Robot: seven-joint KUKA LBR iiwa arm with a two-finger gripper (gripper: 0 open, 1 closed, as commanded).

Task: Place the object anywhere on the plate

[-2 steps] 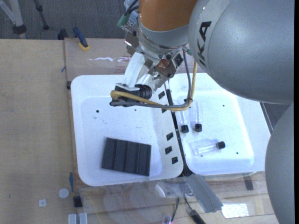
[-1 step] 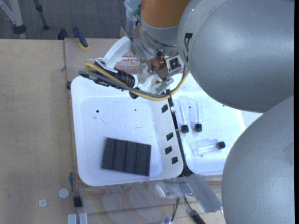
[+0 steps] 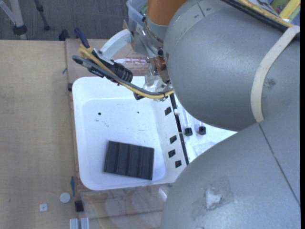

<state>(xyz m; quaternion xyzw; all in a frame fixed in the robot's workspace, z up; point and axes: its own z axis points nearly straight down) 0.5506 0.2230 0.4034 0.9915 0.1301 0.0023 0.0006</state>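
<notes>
A dark grey ribbed flat block [image 3: 128, 160] lies in the left white bin [image 3: 88, 128], near its front wall. Behind that bin a white curved rim [image 3: 112, 44] shows, seemingly the plate's edge, with most of it hidden by the arm. My gripper [image 3: 154, 81] hangs below the orange band over the bin's back right corner, well apart from the block. The wrist and a cable bundle hide its tip.
The grey arm [image 3: 228, 80] covers the right bin and most of the right side. A black and yellow cable bundle [image 3: 107, 69] juts left over the bin's back edge. Black clips [image 3: 172, 140] line the divider. Small parts [image 3: 64, 197] lie on the bench at front left.
</notes>
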